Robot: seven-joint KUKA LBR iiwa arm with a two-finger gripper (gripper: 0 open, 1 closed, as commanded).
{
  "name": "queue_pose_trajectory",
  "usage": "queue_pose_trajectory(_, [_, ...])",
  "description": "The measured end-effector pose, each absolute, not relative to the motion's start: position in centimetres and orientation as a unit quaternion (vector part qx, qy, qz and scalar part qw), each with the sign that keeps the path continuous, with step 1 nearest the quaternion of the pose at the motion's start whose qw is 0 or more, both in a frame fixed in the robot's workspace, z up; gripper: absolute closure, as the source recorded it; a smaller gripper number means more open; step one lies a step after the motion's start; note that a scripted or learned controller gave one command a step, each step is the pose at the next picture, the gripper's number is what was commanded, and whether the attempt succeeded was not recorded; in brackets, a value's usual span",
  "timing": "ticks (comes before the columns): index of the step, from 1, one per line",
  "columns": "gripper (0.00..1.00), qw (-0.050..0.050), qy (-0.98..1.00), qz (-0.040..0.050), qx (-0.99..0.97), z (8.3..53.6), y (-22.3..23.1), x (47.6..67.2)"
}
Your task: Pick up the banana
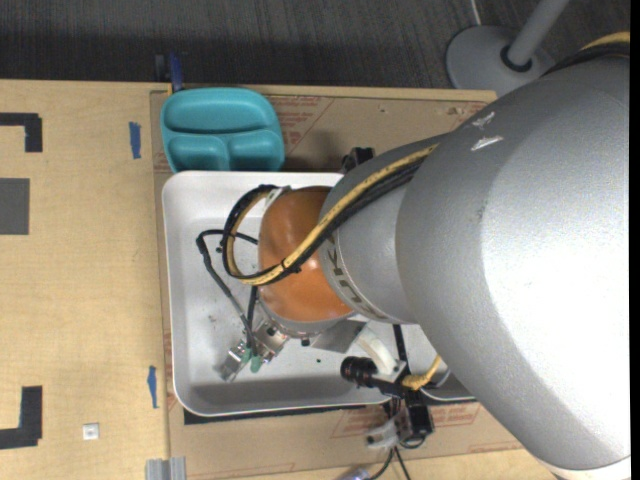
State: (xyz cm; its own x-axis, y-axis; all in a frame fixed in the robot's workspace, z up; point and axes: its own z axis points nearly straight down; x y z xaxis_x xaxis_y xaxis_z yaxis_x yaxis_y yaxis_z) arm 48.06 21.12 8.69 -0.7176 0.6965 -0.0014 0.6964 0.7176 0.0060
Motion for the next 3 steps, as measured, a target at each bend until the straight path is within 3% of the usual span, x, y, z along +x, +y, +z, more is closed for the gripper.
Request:
queue_pose_trajectory(1, [0.00, 0.002, 0.927, 0.0025, 0.376, 8.7, 21.1, 48.1])
queue_pose_trajectory(2, [0.00, 0.001, 0.833, 0.0004, 0.554, 13.5, 21.1, 47.9])
queue_pose_trajectory(3, [0.00, 0.000, 0.722, 0.0001, 0.692, 14.5, 21.5, 47.9])
